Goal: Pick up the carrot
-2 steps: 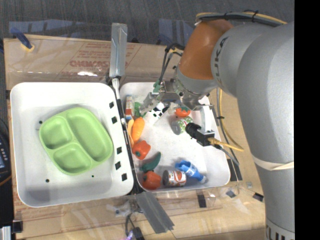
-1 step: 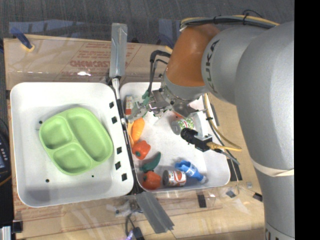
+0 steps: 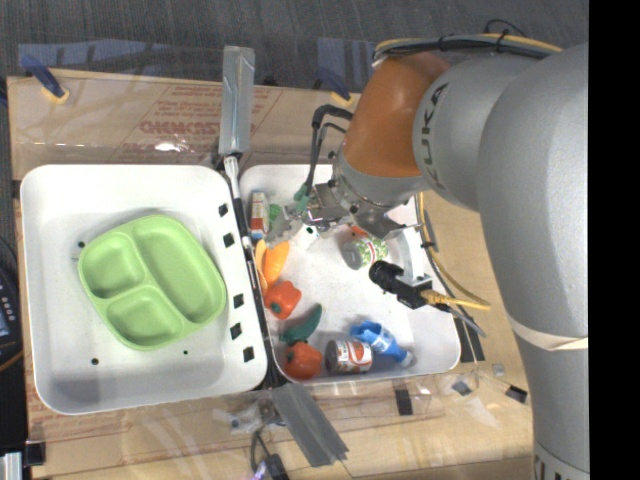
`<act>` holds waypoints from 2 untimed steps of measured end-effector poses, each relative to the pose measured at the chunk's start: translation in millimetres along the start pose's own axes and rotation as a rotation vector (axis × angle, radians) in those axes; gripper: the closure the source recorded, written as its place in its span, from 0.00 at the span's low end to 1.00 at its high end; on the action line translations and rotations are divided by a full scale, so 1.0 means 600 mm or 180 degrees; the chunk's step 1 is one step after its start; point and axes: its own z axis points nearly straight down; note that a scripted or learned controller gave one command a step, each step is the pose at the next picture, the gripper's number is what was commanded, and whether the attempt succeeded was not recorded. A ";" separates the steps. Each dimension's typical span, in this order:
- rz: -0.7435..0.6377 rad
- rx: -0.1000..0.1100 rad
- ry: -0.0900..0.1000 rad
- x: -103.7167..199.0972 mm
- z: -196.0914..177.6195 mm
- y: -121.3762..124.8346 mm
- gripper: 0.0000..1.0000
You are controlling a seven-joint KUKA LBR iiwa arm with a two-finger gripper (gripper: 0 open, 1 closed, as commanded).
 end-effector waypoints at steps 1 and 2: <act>0.0002 0.0004 0.0001 0.011 0.000 -0.005 0.00; -0.0322 0.0002 0.0000 0.008 0.000 -0.002 0.00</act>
